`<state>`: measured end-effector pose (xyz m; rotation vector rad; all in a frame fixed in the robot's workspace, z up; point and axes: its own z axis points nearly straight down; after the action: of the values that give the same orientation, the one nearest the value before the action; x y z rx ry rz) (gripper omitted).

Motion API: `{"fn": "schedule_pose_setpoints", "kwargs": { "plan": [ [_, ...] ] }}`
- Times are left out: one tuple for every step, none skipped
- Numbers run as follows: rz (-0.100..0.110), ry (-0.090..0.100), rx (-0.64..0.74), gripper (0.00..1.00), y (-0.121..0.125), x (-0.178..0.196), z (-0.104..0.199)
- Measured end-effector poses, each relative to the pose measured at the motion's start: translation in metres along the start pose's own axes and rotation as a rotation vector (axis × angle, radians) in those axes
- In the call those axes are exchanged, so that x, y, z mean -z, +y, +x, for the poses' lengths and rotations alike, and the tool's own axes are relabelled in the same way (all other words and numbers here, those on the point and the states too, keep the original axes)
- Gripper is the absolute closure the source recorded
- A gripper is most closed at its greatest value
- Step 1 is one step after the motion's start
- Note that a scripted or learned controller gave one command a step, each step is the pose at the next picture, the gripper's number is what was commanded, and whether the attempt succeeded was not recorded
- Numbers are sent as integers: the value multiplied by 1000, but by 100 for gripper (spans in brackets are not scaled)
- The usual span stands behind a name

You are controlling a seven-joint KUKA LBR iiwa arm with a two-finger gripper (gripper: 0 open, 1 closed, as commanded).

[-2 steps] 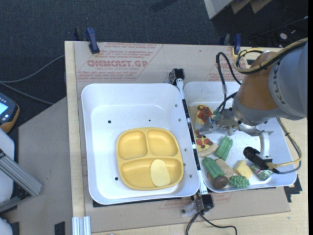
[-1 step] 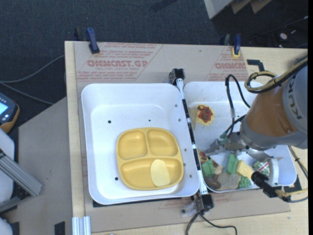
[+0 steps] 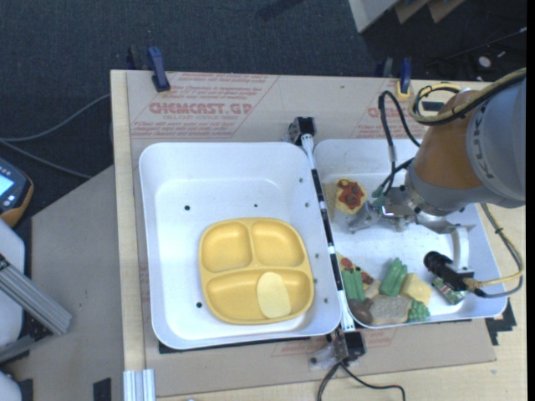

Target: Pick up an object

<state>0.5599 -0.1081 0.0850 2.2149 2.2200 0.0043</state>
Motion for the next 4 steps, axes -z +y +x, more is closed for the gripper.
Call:
{"fn": "schedule_pose_setpoints", "kwargs": {
  "plan": [
    [0,-1,1,0,65,2,-12],
    [-3,-4,1,0,109,1,15],
    [7,2,-3,0,67,0,12],
    [2,0,-1,100,69,11,12]
  ]
}}
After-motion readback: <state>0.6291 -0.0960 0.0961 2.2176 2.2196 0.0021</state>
